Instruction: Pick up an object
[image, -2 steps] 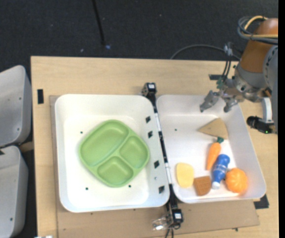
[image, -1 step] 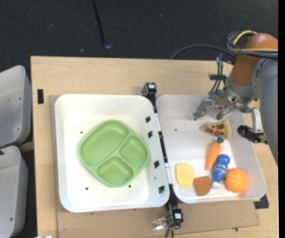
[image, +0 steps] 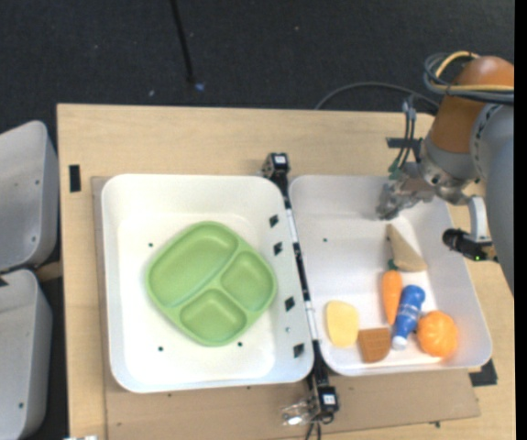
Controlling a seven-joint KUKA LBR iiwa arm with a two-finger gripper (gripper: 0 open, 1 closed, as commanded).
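Gripper (image: 393, 202) hovering over the right bin's (image: 336, 211) far end, above the tan wedge (image: 405, 248), and its finger state can't be told

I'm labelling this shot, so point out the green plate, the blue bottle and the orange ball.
green plate (image: 210, 282), camera view, centre ridge.
blue bottle (image: 408, 308), camera view, its body.
orange ball (image: 437, 334), camera view, its top.
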